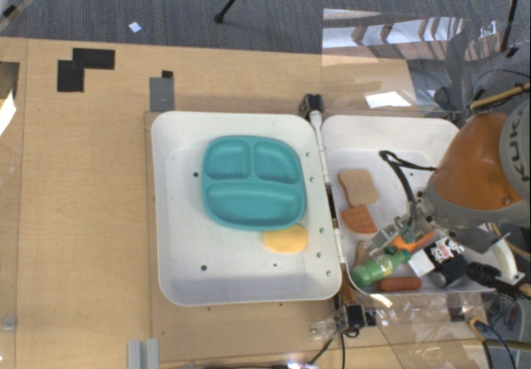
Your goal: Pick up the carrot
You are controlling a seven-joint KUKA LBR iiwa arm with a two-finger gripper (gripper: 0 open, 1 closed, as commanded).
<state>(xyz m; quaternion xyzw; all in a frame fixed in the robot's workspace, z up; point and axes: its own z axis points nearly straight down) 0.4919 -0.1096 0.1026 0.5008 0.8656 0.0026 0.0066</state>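
gripper [404, 236] in rt bin [390, 133], closed on carrot [412, 241], green bottle [377, 269] just below

Two bins sit side by side on a bench [83, 218]. The left bin [178, 268] holds a divided plate [251, 181] near its middle, with a round chip [286, 239] touching the plate's near edge. In the right bin [390, 135], a bread slice [358, 186] lies behind a smaller slice [359, 219]; nearer still lie a bottle [377, 268], a sausage [400, 283] and the carrot [412, 240], beneath the arm [481, 168].
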